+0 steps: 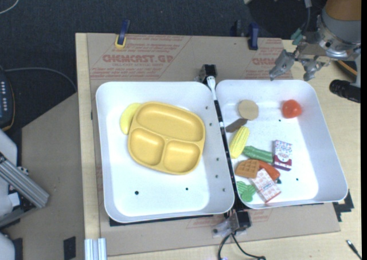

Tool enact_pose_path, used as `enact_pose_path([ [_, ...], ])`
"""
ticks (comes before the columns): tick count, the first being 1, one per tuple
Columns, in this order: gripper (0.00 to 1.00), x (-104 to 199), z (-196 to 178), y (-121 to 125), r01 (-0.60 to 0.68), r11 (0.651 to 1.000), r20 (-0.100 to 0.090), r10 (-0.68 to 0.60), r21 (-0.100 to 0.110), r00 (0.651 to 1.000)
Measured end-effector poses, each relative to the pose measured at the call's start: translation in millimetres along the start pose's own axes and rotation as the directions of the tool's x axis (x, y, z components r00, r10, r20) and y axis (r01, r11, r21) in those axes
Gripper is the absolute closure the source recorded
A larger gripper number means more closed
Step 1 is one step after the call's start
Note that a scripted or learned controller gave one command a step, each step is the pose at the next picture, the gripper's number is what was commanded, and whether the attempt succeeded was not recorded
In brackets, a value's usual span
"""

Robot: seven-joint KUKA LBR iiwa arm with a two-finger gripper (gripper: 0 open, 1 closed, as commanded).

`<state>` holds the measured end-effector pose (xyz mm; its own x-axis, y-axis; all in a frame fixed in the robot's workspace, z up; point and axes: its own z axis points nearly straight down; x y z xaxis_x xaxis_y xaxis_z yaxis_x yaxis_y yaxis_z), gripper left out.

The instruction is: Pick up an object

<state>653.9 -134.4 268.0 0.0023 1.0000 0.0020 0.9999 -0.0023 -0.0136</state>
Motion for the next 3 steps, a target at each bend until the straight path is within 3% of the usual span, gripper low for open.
enact_pose_path([
  [1,0.0,0.2,-8.0,1.9,0.002,1.0,0.002,-0.002,-0.013,1.0],
  [3,0.0,-7.0,93.1,4.6,0.003,1.0,0.001,-0.003,-0.008,1.0],
])
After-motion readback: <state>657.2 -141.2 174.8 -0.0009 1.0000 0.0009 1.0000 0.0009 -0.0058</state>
